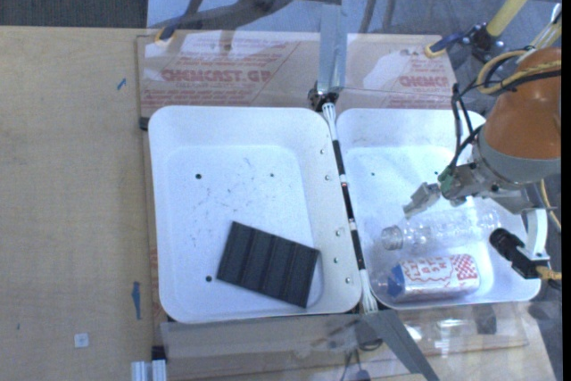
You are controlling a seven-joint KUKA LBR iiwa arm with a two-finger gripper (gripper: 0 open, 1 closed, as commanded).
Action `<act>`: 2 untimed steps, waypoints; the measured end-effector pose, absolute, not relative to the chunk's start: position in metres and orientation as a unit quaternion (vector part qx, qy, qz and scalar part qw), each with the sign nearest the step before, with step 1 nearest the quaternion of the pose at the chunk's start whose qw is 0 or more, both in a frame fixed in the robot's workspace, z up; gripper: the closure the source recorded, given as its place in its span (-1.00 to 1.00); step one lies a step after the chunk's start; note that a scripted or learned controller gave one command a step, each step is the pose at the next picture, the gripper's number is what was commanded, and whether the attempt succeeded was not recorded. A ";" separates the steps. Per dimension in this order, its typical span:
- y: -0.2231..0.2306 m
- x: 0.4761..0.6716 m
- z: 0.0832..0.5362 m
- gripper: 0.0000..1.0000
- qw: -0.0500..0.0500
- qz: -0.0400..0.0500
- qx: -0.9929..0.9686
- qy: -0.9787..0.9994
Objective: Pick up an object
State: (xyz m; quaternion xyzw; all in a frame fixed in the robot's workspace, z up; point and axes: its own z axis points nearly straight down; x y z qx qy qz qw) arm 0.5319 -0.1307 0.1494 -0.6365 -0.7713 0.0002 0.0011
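Hovering over the right bin, the gripper looks spread and holding nothing. Clear plastic bottle lies just below it: probably light, slick, crushable, so I'd pinch mid-body, not the cap end.

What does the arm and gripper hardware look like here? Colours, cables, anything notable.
The arm is grey with a wide orange band above the wrist. Black cables loop along its left side, and yellow and blue ones run near its top. The gripper is small, pale metallic grey, at the end of a grey wrist.
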 end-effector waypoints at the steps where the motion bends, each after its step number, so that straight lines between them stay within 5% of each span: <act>1: -0.102 0.491 0.139 -1.00 -0.020 -0.010 -0.654 -0.756; 2: -0.146 0.486 0.258 -1.00 -0.001 0.000 -0.765 -0.644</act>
